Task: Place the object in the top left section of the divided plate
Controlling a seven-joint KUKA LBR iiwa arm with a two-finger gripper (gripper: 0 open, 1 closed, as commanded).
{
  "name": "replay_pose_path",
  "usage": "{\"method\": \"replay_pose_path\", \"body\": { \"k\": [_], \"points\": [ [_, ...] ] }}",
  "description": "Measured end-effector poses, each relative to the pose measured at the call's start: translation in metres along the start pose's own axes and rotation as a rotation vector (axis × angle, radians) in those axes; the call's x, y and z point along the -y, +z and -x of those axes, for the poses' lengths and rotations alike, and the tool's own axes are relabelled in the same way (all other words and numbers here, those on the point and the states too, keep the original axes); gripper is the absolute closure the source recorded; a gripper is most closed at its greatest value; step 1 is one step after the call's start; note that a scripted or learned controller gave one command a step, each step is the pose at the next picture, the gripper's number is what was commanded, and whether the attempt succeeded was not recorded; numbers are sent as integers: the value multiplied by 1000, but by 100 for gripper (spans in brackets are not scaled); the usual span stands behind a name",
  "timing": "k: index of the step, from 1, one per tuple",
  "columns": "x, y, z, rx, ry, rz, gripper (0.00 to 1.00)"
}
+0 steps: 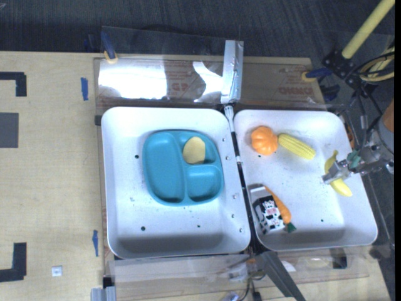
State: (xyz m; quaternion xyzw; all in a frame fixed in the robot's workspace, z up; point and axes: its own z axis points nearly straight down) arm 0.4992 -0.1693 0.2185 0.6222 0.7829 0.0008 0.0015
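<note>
A blue divided plate (164, 168) lies in the left bin (125, 218). A yellow, lemon-like object (194, 149) rests in the plate's upper right section. The long left section and the lower right section hold nothing. My gripper (338, 171) is at the right edge of the right bin (313, 227), low over a yellow banana-like piece (341, 187) whose ends show above and below it. Whether that piece is held cannot be seen.
The right bin also holds an orange round fruit (264, 140), a corn cob (296, 146), a carrot (282, 209) and a small black-and-white box (269, 216). A shiny foil sheet (163, 77) lies behind the bins. Cables and a yellow pole (369, 21) are at the far right.
</note>
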Motion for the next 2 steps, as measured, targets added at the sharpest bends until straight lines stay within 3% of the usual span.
{"method": "replay_pose_path", "body": {
  "k": [1, 2],
  "points": [
    [0, 0, 0, 0, 0, 0, 0],
    [11, 60, -42, -3, -98, -5, 0]
  ]
}}
